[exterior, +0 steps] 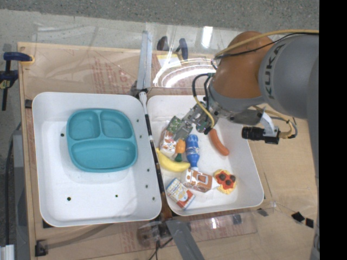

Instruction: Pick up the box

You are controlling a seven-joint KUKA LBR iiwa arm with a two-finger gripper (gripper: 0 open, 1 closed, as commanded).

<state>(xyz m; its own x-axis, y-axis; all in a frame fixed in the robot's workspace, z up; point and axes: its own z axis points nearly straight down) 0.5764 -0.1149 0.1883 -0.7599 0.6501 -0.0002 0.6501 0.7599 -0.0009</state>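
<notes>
Claw low in right bin, over the pile's upper end, touching or just above a green packet; finger spread cannot be told. Box lies near the bin's front wall, beside a brown carton, apart from the claw. Left bin holds a teal tray.

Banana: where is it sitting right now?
The banana lies in the right bin, near its left wall, just below the blue bottle and above the small box at the bin's front edge.
</notes>
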